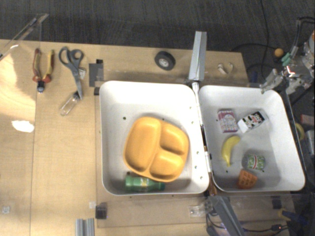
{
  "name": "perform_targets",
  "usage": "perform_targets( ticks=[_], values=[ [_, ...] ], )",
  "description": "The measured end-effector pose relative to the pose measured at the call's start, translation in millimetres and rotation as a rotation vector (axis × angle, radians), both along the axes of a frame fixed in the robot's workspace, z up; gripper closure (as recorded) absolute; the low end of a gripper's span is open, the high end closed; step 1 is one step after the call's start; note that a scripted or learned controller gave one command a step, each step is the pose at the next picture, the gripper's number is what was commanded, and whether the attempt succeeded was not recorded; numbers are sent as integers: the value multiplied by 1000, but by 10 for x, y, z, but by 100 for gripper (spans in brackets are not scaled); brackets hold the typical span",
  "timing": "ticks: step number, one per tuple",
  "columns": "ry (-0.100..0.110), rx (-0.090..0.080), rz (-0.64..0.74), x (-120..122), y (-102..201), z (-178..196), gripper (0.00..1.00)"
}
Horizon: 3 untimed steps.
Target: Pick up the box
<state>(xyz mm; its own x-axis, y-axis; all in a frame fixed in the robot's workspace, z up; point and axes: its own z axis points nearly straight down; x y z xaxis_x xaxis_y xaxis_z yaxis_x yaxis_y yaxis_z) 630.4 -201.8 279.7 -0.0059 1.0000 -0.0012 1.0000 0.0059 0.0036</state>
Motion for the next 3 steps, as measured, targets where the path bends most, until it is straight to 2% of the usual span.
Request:
perform_targets(
  ticks=[1,2,3],
  values=[
    [-4,-1,167,280,542,-1824,0],
    [-10,-6,271,-158,1114,-1900,0],
    [-18,-6,275,-128,1133,-1778,100]
  ],
)
